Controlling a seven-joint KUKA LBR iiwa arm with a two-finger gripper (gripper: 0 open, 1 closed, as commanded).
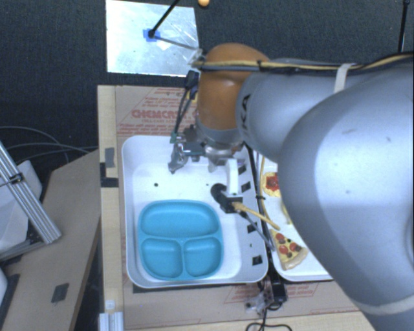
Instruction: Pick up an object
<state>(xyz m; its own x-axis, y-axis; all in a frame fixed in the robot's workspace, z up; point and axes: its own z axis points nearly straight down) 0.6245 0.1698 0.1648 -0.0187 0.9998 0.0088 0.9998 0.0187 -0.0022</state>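
1. Dark floor (52, 71) across the 9 to 12 o'clock part, nearly black.
2. Shiny silver sheet (129, 39) at 12 o'clock, lying flat, with a blue patch (152, 33) near its right side and a thin dark rod (167, 16) slanting over it.
3. Brown cardboard (149, 110) under the bins, printed with red lettering, running from 11 to 6 o'clock.
4. Tan board (65, 258) at 8 o'clock, beside the cardboard.
5. Aluminium rail (26, 200) at 9 o'clock, set at a slant over the board.
6. Loose dark cables (39, 145) at 9 o'clock, curving over the floor.
7. Even, soft light, with glare on the sheet.
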